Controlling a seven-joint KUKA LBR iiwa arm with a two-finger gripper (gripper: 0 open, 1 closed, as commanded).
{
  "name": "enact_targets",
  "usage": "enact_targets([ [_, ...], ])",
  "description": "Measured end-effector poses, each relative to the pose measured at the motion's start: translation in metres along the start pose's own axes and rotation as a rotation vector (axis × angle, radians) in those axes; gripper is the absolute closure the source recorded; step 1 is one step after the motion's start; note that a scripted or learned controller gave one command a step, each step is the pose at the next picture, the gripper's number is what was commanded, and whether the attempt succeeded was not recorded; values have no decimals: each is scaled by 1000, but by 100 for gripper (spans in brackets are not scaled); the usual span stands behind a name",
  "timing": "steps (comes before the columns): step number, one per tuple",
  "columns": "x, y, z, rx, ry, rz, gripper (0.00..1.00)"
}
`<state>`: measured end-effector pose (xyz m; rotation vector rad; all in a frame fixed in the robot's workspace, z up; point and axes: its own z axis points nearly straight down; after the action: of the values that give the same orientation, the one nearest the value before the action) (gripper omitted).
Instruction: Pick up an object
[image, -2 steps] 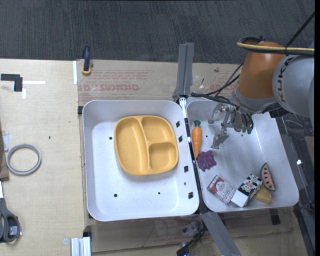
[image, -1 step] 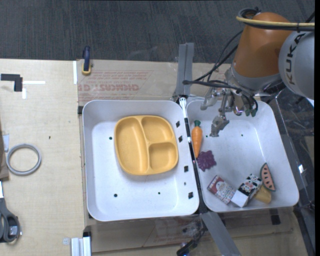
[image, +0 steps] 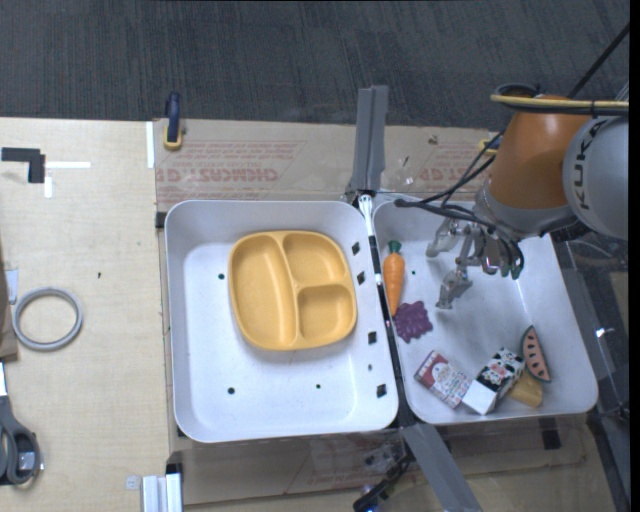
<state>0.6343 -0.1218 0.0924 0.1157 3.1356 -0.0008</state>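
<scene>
We see our pincer (image: 452, 285) hovering with fingers apart, holding nothing. The carrot (image: 393, 277) lies just left; we should centre over it before descending.

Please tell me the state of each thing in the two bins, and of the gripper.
Gripper: above the right bin, nothing between its fingers.
Yellow divided plate: flat in the left bin, compartments bare.
Carrot: lying against the right bin's left wall.
Purple grapes: lying below the carrot.
Watermelon slice: lying near the right wall.
</scene>
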Motion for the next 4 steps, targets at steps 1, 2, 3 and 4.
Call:
enact_targets([
  [1,-17,54,-101,-1,-3,-164,0],
  [2,-20,85,-101,-1,-1,14,0],
  [3,-6,28,-1,0,-1,-197,0],
  [4,-23,48,-101,-1,-4,-540,0],
])
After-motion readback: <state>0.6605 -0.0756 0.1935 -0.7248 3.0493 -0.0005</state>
